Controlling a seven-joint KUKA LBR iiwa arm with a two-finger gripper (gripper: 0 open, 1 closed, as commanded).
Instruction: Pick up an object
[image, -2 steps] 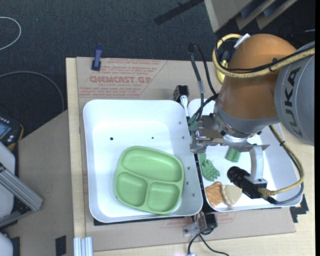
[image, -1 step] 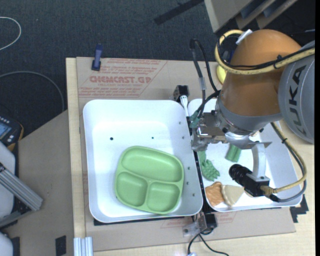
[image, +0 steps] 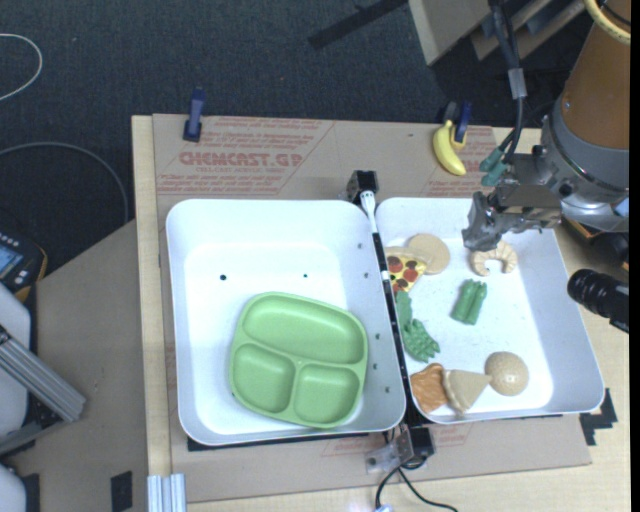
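Gripper (image: 483, 236) hangs low over the right bin (image: 560, 330), near its top edge; I can't tell how it is set. A croissant (image: 495, 261) lies just beside it at five o'clock, and a green pickle (image: 468, 302) sits farther off at six.

You see dark carpet (image: 90, 70) beyond a cardboard-topped bench (image: 260, 150), with a thin white cable (image: 25, 75) looping far left.
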